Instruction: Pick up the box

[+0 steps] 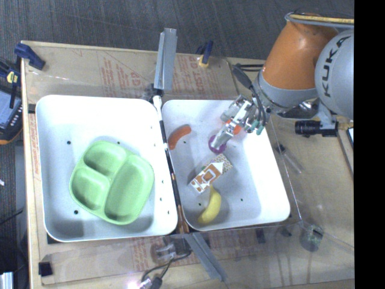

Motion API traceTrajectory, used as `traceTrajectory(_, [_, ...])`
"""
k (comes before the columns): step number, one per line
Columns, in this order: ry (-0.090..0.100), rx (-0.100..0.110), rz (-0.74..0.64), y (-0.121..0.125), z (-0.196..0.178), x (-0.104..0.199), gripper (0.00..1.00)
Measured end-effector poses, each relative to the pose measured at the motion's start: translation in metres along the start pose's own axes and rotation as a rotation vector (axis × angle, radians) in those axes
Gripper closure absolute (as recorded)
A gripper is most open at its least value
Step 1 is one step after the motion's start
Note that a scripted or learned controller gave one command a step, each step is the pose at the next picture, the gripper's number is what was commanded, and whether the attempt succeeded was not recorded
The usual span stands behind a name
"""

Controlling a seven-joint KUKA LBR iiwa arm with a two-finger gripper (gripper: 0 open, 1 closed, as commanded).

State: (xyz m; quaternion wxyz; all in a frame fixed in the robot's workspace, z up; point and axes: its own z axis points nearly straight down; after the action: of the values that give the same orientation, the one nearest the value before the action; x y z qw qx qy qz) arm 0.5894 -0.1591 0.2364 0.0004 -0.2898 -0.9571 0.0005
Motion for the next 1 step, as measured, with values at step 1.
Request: traceTrajectory(1, [0.001,0.001,-0.006,-0.0058,0.145,-0.021,0.0])
